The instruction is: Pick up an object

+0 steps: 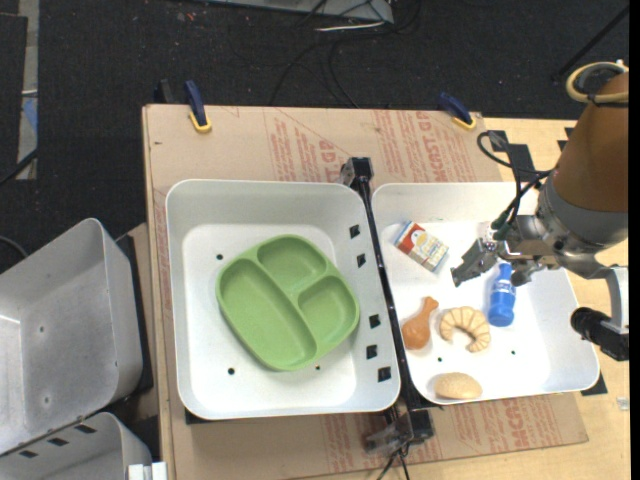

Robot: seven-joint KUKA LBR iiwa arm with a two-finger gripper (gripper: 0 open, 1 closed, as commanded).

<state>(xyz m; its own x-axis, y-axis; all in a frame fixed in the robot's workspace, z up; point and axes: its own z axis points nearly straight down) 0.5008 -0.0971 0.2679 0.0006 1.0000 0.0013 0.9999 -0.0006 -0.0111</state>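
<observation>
My gripper hangs over the right bin, its fingers spread apart and open. One dark finger points left, the other sits by the top of a blue bottle. The bottle lies just below the gripper, its upper end between the fingers, and I cannot tell whether they touch it. Left of the gripper lies a small red, white and blue carton. Below it are an orange drumstick, a tan croissant and a pale bread roll.
The left bin holds a green divided plate. A black divider runs between the bins. A grey tub stands off the bench at the left. Cables trail from the arm at the right.
</observation>
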